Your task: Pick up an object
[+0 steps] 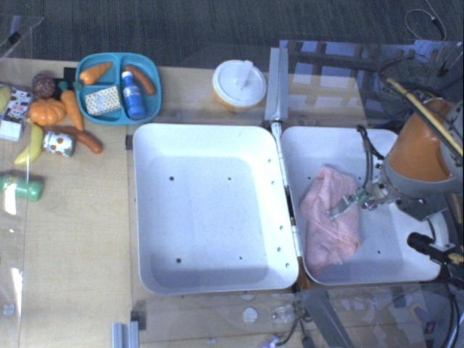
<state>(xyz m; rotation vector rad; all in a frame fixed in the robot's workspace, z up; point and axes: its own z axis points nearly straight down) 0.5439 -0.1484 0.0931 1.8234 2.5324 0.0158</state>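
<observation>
The hand [346,205] hovers at the pink cloth's [330,220] right edge, fingers seemingly spread; the cloth's long axis runs top to bottom in the right bin [384,259].

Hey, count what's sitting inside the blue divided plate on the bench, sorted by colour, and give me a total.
Contents of the blue plate:
Orange: 2, a carrot and a sausage
Blue: 1, a bottle
Chequered light-coloured: 1, a small pad
Total: 4
</observation>
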